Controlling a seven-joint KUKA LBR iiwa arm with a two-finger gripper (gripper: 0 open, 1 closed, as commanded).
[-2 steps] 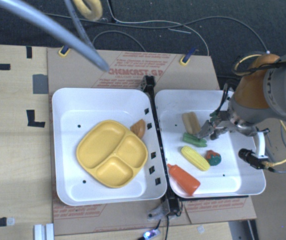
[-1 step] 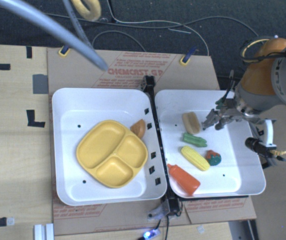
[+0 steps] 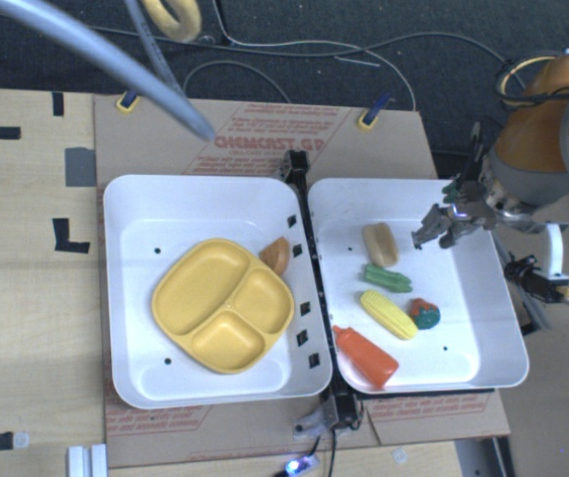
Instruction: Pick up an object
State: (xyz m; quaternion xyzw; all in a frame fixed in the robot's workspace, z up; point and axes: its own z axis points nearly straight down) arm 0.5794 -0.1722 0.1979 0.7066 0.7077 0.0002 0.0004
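We see the gripper (image 3: 441,229) empty, fingers spread apart. Nearest is the tan bread roll (image 3: 380,244), just left of the fingers, long axis running roughly top-to-bottom.

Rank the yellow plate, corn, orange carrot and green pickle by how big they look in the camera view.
1. Yellow plate, by far the largest.
2. Orange carrot and corn: they look alike in size, so I won't rank them.
3. Green pickle, the smallest.
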